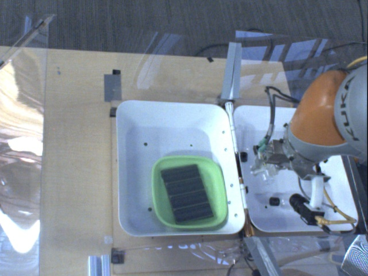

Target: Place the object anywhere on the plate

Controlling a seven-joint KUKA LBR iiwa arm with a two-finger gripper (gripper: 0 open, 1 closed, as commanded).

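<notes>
One dark ridged object (186,193) lies on the green plate (217,177), well apart from the jaws; their state unclear.

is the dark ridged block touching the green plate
Touching. The camera view shows the dark ridged block lying flat inside the green plate, resting on its floor in the left bin.

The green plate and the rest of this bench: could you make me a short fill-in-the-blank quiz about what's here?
1. The green plate sits in the ____ bin as the camera sees it.
2. The dark ridged block lies on the ____.
3. The arm hangs over the ____ bin.
4. The band above the arm's wrist is ____.

Missing words: left; plate; right; orange
</notes>
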